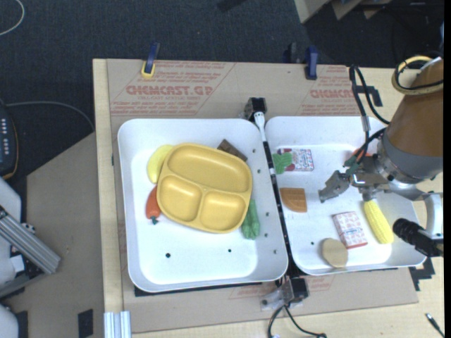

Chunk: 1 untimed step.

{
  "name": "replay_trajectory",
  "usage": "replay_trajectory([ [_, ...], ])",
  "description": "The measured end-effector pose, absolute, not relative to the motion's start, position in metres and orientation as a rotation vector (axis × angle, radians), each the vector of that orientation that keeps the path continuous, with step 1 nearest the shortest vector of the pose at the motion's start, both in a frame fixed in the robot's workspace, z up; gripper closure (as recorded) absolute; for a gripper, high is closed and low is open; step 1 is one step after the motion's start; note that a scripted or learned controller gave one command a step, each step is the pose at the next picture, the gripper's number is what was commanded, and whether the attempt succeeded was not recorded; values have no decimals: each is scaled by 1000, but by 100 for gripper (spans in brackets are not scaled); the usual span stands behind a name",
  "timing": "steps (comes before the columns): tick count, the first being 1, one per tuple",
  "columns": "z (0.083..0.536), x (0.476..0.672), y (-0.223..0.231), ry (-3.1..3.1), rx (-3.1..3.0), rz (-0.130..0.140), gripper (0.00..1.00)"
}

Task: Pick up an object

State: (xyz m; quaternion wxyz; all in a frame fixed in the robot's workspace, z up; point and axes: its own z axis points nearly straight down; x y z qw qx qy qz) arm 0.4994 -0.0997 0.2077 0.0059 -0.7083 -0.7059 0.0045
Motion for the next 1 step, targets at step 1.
replay_trajectory([
  [1,215,502,-99,-2221,-2221,0,0],
])
